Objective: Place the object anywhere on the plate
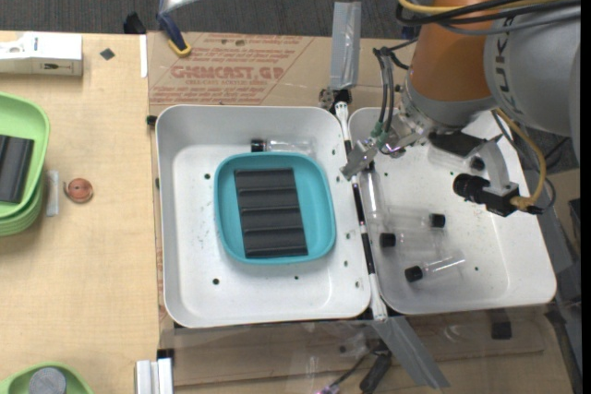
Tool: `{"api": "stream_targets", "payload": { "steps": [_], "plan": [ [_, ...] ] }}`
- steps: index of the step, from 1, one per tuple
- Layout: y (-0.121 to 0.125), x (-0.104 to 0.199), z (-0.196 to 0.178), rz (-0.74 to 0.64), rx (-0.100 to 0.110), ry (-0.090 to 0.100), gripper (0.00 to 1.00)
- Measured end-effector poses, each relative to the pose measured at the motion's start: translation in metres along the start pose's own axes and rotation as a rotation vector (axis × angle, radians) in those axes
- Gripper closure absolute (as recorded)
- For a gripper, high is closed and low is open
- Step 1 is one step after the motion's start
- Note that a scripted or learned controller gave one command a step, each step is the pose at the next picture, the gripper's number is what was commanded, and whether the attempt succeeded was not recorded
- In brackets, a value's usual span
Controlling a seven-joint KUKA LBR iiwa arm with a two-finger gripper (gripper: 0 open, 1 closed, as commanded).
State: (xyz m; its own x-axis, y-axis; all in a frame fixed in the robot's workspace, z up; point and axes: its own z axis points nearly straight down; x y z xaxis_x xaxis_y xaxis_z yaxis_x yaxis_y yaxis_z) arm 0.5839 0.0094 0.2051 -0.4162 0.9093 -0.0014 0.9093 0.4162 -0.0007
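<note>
A teal plate (320, 198) lies in the left white bin (185, 281) and carries a black ribbed block (270, 211). Just behind the plate lies a small clear vial with a black cap (268, 145). The right bin (517, 281) holds three more clear vials with black caps (431, 269), (434, 220), (388, 240). My gripper (362, 160) hangs low over the divider between the two bins, at the back left of the right bin, below the orange wrist band (457, 32). The wrist hides most of it, and I see nothing held in it.
A cardboard sheet (231, 69) lies behind the bins. Green trays (23, 198) sit at the left edge of the bench, beside a small brown disc (79, 189) and a white box (42, 55). A black fitting (480, 191) juts out from the arm over the right bin.
</note>
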Motion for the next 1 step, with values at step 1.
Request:
{"api": "stream_targets", "payload": {
  "steps": [1],
  "plan": [
    [-0.0004,-0.002,-0.0084,0.003,0.0,0.0,1.0]
  ]
}}
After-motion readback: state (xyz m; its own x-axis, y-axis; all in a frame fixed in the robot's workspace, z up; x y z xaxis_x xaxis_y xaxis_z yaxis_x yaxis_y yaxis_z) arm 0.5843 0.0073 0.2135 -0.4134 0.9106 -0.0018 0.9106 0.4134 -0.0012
